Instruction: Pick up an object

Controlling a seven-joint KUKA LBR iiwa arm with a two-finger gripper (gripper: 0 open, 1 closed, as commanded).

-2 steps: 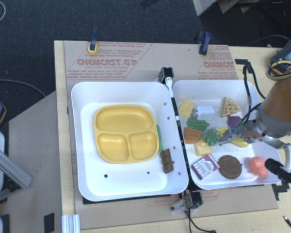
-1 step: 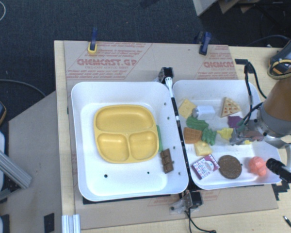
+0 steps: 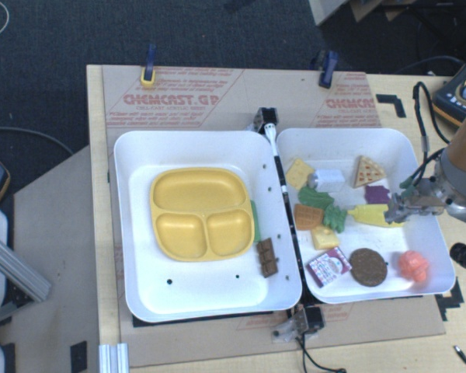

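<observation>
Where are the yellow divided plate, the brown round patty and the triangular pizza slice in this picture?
yellow divided plate [image 3: 200, 188]: camera view, on its large upper compartment.
brown round patty [image 3: 368, 266]: camera view, on the middle of its top face.
triangular pizza slice [image 3: 368, 172]: camera view, on the centre of the wedge.

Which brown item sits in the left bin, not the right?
The chocolate bar piece, lying beside the yellow divided plate in the left bin. The round brown patty lies in the right bin.
</observation>
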